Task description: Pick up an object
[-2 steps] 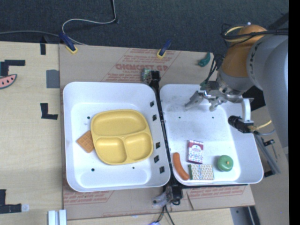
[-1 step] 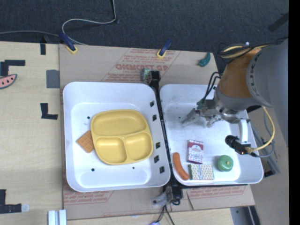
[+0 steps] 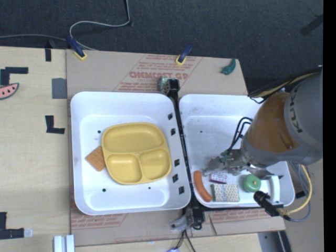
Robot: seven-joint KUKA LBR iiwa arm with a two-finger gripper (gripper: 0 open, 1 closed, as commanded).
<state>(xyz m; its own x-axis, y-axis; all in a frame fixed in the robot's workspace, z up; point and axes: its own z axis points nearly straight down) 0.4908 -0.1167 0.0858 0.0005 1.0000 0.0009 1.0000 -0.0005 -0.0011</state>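
The gripper (image 3: 224,164) is reaching into the right bin (image 3: 210,109) near its front edge; how far it is open I cannot tell. Just beside it are lying a small packet (image 3: 219,178), a patterned pad (image 3: 226,193), a sausage (image 3: 201,186) and a green knob (image 3: 252,182). A yellow tray (image 3: 137,152) and a cracker (image 3: 95,158) are sitting in the left bin (image 3: 84,109).

Yellow divided plate (image 3: 137,152), tan cracker (image 3: 95,158), orange sausage (image 3: 201,186), green round object (image 3: 252,182), white bins (image 3: 84,140), dotted packet (image 3: 226,192).
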